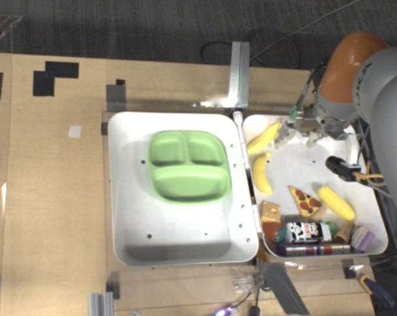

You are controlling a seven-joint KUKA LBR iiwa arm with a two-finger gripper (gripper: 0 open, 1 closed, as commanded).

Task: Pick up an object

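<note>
The hand (302, 129) hung low over the far end of the right bin (376, 242), just beside the tip of a banana (264, 138) lying against the bin's left wall; whether it was wide or narrow I could not tell. A second banana (261, 174) lay nearer, with a pizza slice (306, 203) and a corn cob (336, 203) beyond (all loosely spread). A good pick would probably centre over the banana's middle, away from the wall, before closing.

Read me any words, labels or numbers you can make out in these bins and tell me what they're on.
None can be read.
The dark bottle lying in the right bin has a black-and-white label, too blurred to read.
The green tray in the left bin carries no text.
</note>
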